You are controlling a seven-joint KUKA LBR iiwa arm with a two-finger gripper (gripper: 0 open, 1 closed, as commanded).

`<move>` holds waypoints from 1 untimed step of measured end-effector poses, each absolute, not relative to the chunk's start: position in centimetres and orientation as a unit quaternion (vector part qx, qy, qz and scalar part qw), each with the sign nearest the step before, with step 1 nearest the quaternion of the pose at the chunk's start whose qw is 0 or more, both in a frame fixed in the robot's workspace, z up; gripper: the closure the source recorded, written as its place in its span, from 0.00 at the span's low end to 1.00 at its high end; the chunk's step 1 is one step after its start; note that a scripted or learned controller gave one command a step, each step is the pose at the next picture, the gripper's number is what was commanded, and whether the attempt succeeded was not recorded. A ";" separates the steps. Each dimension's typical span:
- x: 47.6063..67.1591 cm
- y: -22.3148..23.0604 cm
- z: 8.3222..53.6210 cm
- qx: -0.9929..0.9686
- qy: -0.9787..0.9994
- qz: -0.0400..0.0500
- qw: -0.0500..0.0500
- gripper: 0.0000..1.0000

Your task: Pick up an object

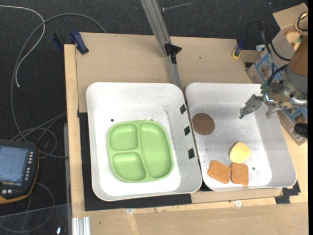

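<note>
The arm (299, 67) enters from the right side and bends down over the upper right corner of the right bin (222, 94). Its wrist points toward the left, so the pincer (258, 107) hangs over the upper right part of this bin. Two grey fingers (249, 106) go down and to the left from the wrist — they look spread, with a gap between them, and nothing sits between them. The pincer is above bare white floor of the bin, well apart from all the objects.

In the right bin lie four things. A round brown disc (203, 124) is near the left wall, about in the middle. A yellow rounded piece (240, 152) lies lower, to the right of the centre. Just below it, along the lower edge, there are two orange-brown pieces: one flat square piece (219, 172) on the left and a second one (239, 174) on the right, close beside each other, perhaps touching.

The left bin (98, 131) holds a light green tray (141, 151) with three compartments — two small ones at the left, one long at the right. The two bins stand side by side on the wooden table (127, 58), and their inner rims meet. A metal rail (156, 18) runs at a slant from the top toward the place between the bins.
</note>
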State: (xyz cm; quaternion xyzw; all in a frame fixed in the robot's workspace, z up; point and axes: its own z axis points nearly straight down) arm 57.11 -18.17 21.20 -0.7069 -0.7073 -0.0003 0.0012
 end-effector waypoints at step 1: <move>55.7 -16.1 28.3 -0.706 -0.709 -0.003 -0.004 0.00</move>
